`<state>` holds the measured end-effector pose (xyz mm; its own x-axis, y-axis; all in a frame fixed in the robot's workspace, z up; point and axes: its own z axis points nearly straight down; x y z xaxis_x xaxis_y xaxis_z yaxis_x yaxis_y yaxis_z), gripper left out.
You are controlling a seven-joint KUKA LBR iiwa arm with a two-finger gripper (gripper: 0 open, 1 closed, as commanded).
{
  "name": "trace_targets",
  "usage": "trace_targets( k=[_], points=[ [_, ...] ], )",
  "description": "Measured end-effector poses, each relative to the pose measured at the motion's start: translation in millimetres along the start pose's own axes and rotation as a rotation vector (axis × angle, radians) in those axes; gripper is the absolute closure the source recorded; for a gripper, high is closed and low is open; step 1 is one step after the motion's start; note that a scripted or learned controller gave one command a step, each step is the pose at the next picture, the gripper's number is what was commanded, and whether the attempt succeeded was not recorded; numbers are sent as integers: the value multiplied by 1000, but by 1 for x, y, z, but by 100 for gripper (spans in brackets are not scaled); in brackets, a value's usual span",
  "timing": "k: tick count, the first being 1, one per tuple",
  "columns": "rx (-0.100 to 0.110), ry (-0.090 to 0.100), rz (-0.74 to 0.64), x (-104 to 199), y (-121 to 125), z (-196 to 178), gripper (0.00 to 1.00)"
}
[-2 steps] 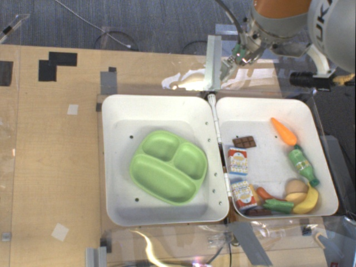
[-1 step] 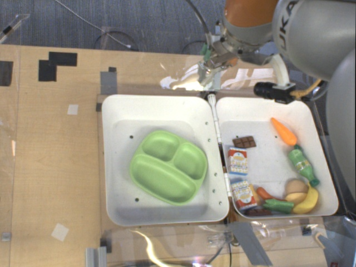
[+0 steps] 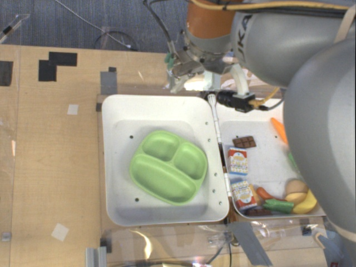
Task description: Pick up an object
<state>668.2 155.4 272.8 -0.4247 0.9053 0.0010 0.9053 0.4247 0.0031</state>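
Toy food (image 3: 267, 196) crowds the right bin's (image 3: 261, 160) near corner; a descent there risks pinching two. Pincer (image 3: 186, 74) state: cannot tell.

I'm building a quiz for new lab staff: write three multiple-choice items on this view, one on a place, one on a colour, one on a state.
1. Where does the divided plate lie?
A. left bin
B. right bin
C. on the bench

2. What colour is the plate?
A. red
B. green
C. blue

3. How do the plate's compartments look?
A. piled with food
B. bare
C. covered by a lid

Key: 1 A, it sits inside the left bin. 2 B, it is light green all over. 3 B, its three compartments hold nothing, while the toy food lies in the right bin.
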Motion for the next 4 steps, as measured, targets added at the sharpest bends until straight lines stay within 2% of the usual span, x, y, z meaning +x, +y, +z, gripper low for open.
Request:
trace_targets(
  k=[1,2,3,4],
  points=[
    [-6,-6,-55,-57,-24,-35,100],
    [-16,-6,64,-53,-23,-159,100],
    [7,0,106,-2,-80,-34,100],
    [-5,-6,200,-105,-57,-74,100]
  ],
)
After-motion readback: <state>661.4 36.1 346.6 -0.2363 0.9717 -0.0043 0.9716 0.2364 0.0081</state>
